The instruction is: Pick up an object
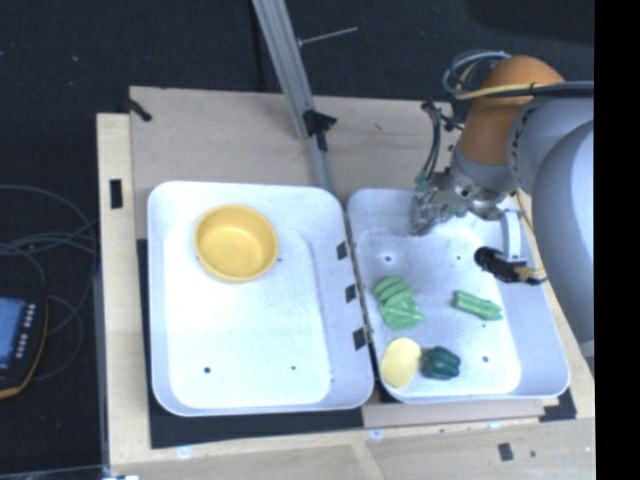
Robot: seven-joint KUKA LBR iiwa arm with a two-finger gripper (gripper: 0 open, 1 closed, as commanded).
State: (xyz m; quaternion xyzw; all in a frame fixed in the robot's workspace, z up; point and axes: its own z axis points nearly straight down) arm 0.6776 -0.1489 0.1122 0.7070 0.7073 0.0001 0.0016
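Camera view, items as we recorded them:

1. Ridged light-green piece (397, 304): lay in the right bin (445, 263), left of its middle and near the wall shared with the other bin.
2. Small green piece (477, 305): lay on the same bin's floor, level with item 1 and well apart from it, toward the arm's side.
3. Yellow ball (400, 361): sat at the near left corner of the right bin, just below item 1.
4. Dark green piece (440, 363): sat just beside the yellow ball, on its right. We could not tell whether the two touched.
5. Tool (428, 214): hung over the far left part of the right bin, apart from all four items, with nothing seen in its grip. We could not tell whether it was spread or pressed together.
6. Arm (495, 128): grey with an orange band, reaching in from the right.
7. Left bin (250, 348): lay alongside the right bin.
8. Yellow bowl (236, 242): stood upright in the far left part of the left bin.
9. Desk (220, 128): pale board carrying both bins.
10. Grey metal rail (285, 58): ran slantwise from the top edge down to the gap between the bins.
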